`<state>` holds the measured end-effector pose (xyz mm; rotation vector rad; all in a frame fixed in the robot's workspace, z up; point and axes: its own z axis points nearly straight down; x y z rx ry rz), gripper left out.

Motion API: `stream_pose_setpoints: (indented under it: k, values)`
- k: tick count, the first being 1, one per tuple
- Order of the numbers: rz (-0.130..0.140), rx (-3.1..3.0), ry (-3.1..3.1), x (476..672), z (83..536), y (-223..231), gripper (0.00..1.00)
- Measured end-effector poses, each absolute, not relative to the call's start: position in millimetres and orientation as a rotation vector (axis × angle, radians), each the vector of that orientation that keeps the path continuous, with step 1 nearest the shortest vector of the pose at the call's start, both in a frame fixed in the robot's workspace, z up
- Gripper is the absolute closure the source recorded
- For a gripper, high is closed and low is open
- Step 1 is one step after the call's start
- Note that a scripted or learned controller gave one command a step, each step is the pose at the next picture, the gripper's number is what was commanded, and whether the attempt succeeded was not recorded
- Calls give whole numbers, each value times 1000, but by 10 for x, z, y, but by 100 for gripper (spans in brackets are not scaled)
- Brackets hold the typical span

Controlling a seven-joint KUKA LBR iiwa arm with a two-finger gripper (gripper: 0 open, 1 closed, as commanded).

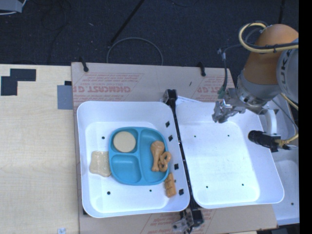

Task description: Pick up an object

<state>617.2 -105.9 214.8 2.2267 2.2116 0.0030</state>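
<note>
Tan pretzel [161, 156] lies lengthwise, near-far.

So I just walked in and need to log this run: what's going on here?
A grey and orange robot arm is set to pick up an object. Its gripper hangs over the far edge of the right bin, with nothing visibly in it. The things to pick sit in the left bin: a blue divided tray with a round tan piece and a pretzel-like piece, and tan pieces beside it.
</note>
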Motion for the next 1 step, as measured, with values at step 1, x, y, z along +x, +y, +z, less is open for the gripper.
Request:
stream_pose_setpoints:
  k: [1]
  values:
    - [3,2219,2219,6180,2682,-1076,100]
